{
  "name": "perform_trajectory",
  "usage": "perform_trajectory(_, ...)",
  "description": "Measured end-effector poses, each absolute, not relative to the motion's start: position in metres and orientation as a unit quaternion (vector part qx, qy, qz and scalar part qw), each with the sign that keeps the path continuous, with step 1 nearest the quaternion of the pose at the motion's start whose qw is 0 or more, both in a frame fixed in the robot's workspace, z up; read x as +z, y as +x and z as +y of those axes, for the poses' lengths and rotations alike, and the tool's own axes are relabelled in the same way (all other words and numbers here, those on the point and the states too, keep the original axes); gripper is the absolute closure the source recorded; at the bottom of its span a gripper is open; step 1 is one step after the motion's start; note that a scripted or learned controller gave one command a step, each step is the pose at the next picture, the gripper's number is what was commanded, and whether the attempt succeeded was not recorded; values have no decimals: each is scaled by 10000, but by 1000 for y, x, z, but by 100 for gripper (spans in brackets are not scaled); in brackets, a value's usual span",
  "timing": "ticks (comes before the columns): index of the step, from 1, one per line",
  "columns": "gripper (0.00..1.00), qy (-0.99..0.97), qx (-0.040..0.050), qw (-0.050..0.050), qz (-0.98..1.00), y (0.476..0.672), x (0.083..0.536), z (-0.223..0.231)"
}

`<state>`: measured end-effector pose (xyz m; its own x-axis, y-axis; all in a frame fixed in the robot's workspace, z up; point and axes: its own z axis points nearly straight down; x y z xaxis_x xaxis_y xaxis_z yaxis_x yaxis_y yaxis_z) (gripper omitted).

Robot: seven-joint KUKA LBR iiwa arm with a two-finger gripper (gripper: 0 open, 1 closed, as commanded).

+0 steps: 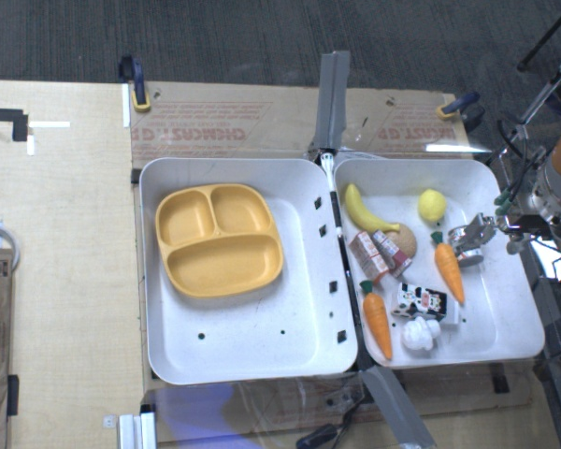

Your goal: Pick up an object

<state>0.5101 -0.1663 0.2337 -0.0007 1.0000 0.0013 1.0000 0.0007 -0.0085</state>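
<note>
From above and at a slant, the pale wooden tabletop (56, 279) carries two shallow white plastic bins side by side. The left bin (252, 344) holds one thing: a mustard-yellow plastic plate with three compartments (220, 239), lying flat toward the bin's far left part. The right bin (505, 330) holds the clutter.

The metallic end effector (469, 237) reaches in from the right and sits low over the right bin, just beside the top of the longer orange toy carrot (449, 271). From where I stand I cannot tell whether it is released or clenched, and nothing is plainly grasped in it.

The task's thing could be any of these, all of them in the right bin. The carrot near the end effector looks the likeliest pick, though that is only my guess.

What could go wrong: the carrot is smooth and tapered, so a grip near its narrow end may squeeze it out sideways. The things in the middle lie touching or nearly so, and a descent there may nudge a neighbour or catch two at once. The round ones may roll away when bumped.

Counted in the right bin:
- one yellow toy banana (365, 210)
- one small yellow lemon (432, 205)
- two orange carrots, the second being the shorter one (377, 321) near the divider
- one brownish wrapped packet (376, 253)
- one tan rounded piece (404, 239) behind the packet
- one black-and-white patterned item (421, 300)
- one white lumpy item (419, 333)
</note>
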Motion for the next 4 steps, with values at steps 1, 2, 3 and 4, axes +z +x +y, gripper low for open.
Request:
perform_trajectory(1,0,-6985,13,24,-7156,519,88,-181)
perform_trajectory(2,100,-6997,27,53,-7144,519,94,-182)
perform_trajectory(3,100,-7431,21,26,-6692,569,88,-155)
perform_trajectory(4,100,-8205,39,14,-5717,552,253,-99)
